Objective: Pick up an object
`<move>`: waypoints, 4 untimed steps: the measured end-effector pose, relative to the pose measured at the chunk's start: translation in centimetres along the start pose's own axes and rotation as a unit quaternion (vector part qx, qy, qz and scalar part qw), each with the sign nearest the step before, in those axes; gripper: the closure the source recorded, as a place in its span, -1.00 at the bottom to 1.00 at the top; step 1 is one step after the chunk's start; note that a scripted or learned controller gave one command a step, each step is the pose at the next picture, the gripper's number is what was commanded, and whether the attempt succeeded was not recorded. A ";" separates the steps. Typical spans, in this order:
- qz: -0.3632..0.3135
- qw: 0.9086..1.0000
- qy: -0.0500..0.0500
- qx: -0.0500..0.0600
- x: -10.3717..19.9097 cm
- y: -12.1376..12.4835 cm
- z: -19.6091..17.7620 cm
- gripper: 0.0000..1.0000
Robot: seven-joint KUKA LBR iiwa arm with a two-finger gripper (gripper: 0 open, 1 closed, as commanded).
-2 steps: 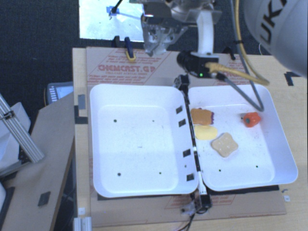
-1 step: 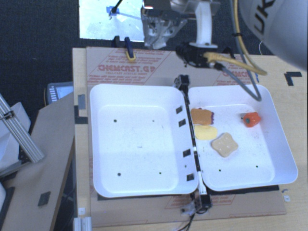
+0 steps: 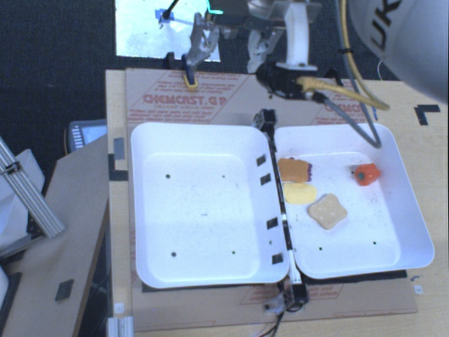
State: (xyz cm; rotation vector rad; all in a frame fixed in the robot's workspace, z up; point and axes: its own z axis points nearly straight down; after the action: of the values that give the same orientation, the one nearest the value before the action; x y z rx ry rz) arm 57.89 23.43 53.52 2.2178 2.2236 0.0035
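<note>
Objects in right bin (image 3: 414,241): orange block (image 3: 294,170) by left wall, yellow disc (image 3: 299,194) touching it below, tan toast (image 3: 327,211) just beside, red piece (image 3: 365,174) near right wall. Gripper (image 3: 231,44) high above bench back edge — fingers spread apart, holding nothing. Risk: block, disc, toast crowd together — fingers may nudge neighbour or hit wall. Left bin (image 3: 140,258), cables (image 3: 351,97) nearby.

Bright, even overhead light; white bins (image 3: 203,209) glare slightly, shadows soft, and the top edge looks perhaps blurred.
</note>
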 end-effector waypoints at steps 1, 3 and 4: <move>-0.002 1.000 0.000 -0.002 0.0 0.0 -1.2 1.00; -0.003 1.000 0.001 -0.003 0.1 0.0 -2.3 1.00; 0.002 1.000 -0.001 0.001 -0.1 4.0 0.3 1.00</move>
State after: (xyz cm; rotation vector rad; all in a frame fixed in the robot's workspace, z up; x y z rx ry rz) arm 61.85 23.35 53.27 2.2220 2.2199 -0.0009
